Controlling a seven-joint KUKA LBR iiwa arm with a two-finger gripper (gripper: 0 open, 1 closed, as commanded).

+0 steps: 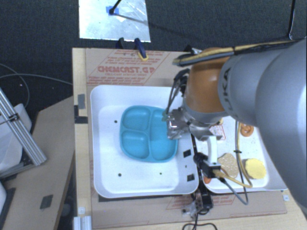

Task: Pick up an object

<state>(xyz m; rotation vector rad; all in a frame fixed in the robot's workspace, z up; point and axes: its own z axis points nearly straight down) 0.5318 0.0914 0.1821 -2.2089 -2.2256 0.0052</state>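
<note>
The gripper [173, 128] hung low over the divider between the two bins, right at the right-hand rim of the blue compartment tray [146, 134]. From where I stood I could not tell whether it was open or closed, since the wrist and orange band [204, 92] hid most of it (the arm took up much of that side of the worktop). Nothing could be seen held in it, so I judged the pick not yet done; the grasp and the lift were both left to do.

The left bin [108, 178] held the blue tray, lying flat near its middle and reaching toward the bin's right wall. If the tray was the target, it lay just beside the gripper, perhaps touching it at the rim.

The right bin [268, 185] held several small things along its near edge: a tan oval piece [229, 164], a yellow round piece [254, 168] just beside it, and a small orange ring [246, 130] farther back. A small red-orange bit [206, 179] sat by the near left corner of that bin.
</note>
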